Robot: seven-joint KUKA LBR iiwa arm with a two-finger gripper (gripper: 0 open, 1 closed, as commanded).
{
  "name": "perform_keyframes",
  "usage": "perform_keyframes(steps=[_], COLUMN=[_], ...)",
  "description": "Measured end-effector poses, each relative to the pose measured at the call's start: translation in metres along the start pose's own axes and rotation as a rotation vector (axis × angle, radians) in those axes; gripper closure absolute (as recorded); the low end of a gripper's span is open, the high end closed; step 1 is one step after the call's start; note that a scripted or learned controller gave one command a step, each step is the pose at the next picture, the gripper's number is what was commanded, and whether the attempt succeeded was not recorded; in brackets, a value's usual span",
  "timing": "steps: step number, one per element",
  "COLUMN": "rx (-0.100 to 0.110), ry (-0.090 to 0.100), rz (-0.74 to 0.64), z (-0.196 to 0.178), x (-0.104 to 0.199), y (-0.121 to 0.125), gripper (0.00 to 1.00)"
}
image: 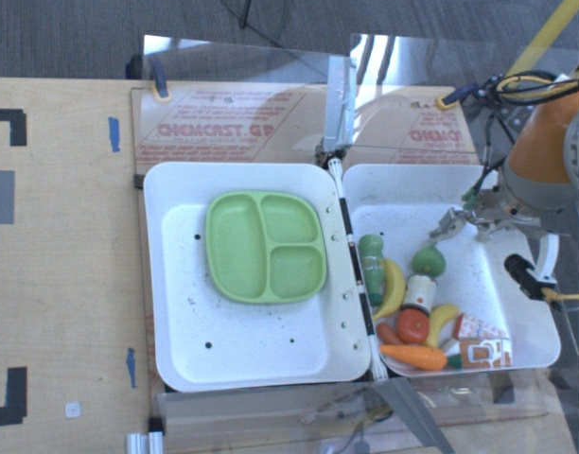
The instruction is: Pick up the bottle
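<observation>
A green bottle (pixel 371 264) lies along the left wall of the right bin (pixel 394 185), next to a banana (pixel 394 288). My gripper (pixel 457 226) hangs over the upper middle of that bin, to the right of the bottle and apart from it. It is just above and right of a round green fruit (pixel 428 261). The gripper looks open, with nothing between its fingers. The grey arm with its orange band (pixel 545 154) comes in from the right.
The right bin also holds a small white jar (pixel 421 293), a tomato (pixel 412 325), a carrot (pixel 412 356), a second banana (pixel 445 319) and a carton (pixel 481 340). A green divided plate (pixel 267 247) sits in the left bin (pixel 176 282). Cables hang by the arm.
</observation>
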State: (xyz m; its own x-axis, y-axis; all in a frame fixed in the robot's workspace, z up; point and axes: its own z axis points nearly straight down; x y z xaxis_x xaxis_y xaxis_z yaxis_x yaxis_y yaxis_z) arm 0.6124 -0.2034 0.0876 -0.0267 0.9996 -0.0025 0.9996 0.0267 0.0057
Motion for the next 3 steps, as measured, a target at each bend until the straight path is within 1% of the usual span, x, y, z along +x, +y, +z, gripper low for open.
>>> perform_keyframes(steps=[1,2,3], rx=[-0.002,-0.003,-0.006], ry=[0.012,0.001,-0.004], rz=[-0.086,-0.234,-0.021], z=[-0.002,-0.002,-0.001], x=[-0.010,0.052,0.102], y=[-0.003,-0.030,-0.003], gripper=[0.00,0.00,0.00])
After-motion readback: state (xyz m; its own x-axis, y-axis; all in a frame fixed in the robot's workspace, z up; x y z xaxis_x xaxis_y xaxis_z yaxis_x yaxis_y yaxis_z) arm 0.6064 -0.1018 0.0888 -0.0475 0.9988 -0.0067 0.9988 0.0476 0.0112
